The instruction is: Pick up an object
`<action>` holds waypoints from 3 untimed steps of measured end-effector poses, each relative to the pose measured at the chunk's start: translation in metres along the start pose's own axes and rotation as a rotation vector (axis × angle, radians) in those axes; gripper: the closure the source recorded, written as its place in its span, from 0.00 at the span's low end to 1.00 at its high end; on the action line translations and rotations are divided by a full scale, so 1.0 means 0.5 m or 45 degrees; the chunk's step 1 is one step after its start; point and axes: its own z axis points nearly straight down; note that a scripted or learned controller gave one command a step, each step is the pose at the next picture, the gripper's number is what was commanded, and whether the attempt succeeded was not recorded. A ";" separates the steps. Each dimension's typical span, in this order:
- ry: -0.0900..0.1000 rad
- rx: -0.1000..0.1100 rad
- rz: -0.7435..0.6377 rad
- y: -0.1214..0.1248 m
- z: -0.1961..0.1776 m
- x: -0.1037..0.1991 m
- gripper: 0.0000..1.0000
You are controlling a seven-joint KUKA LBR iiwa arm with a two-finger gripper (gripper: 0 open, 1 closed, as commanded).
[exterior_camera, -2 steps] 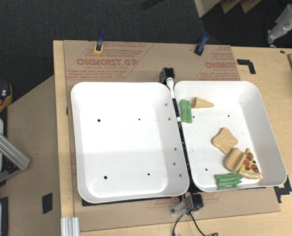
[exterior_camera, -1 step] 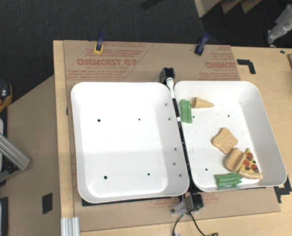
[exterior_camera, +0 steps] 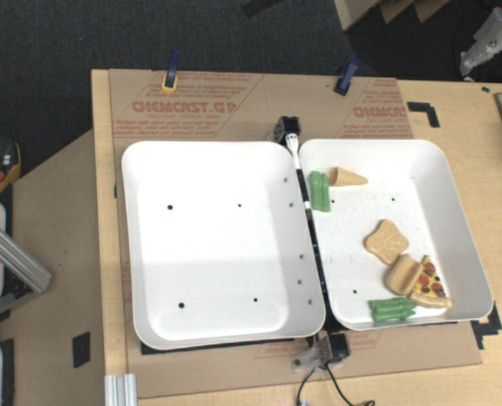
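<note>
Two white bins sit side by side on my table (exterior_camera: 234, 100), and every candidate for the pick lies in the right bin (exterior_camera: 454, 201); nothing has been lifted yet, by my reading. A green stick (exterior_camera: 319, 191) rests upright along that bin's left wall, near the far edge of the table, with a tan cone-shaped piece (exterior_camera: 346, 177) just beside it to the right. Toward the near right corner, a slice of toy bread (exterior_camera: 386, 240) lies apart from the others. Below it a brown loaf-like piece (exterior_camera: 401, 274) touches a pizza slice (exterior_camera: 428, 288), and a second green piece (exterior_camera: 391, 310) lies just beside the loaf against the bin's near wall. The left bin (exterior_camera: 140, 252) carries only small dark dots on its floor. As for my pincer, I cannot tell whether it is spread or pressed together. The whole job is still ahead, I judge: choosing one item, coming down over it, closing on it and raising it clear. The bread slice, lying alone, looks to me the easiest choice.
</note>
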 end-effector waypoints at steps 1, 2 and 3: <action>0.000 0.000 0.000 0.000 0.000 0.000 0.00; 0.000 0.000 0.000 0.000 0.000 0.000 0.00; 0.000 0.000 0.000 0.000 0.000 0.000 0.00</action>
